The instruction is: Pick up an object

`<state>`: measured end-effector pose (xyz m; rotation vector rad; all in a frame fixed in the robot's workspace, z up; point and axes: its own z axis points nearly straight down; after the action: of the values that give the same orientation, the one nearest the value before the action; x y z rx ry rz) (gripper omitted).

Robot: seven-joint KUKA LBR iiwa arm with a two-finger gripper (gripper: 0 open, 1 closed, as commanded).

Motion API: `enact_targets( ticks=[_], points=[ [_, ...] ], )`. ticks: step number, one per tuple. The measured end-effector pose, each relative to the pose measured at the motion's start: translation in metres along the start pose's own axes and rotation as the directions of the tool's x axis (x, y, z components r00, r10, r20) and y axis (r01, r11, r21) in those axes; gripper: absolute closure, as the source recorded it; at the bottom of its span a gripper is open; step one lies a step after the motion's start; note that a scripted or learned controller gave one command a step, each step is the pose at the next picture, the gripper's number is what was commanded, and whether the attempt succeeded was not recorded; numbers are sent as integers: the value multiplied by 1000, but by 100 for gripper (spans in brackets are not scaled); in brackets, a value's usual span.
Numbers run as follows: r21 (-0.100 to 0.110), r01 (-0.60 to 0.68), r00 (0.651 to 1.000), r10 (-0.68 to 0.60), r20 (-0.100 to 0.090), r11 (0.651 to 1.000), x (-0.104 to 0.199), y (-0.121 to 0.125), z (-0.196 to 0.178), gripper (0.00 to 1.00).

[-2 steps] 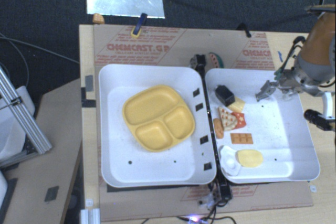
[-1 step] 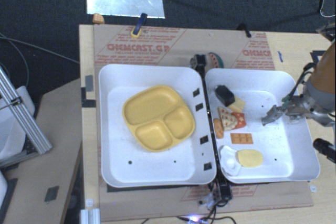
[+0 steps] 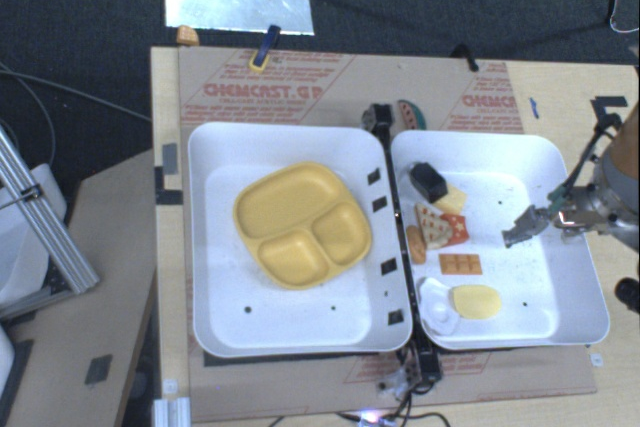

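1. Gripper (image 3: pixel 520 231) reaches in from the right over the right bin (image 3: pixel 570 305); whether its jaws are open or shut cannot be told, and nothing is seen in them
2. Left of it in that bin: black block (image 3: pixel 428 181), pizza slice (image 3: pixel 437 227), waffle (image 3: pixel 460 264), yellow oval piece (image 3: pixel 476 301), white cup (image 3: pixel 436 305)
3. Left bin (image 3: pixel 215 215) holds a yellow divided plate (image 3: pixel 300 223)

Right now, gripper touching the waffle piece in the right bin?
Apart. The camera view shows the gripper to the right of the waffle piece, with bare white floor of the right bin between them.
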<state>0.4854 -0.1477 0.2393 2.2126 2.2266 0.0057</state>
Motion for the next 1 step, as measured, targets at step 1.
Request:
enact_targets(
  ticks=[1],
  points=[
    [-8, 1, 1000, -1, 3, 1000, 18, 3, -89, 0]
  ],
)
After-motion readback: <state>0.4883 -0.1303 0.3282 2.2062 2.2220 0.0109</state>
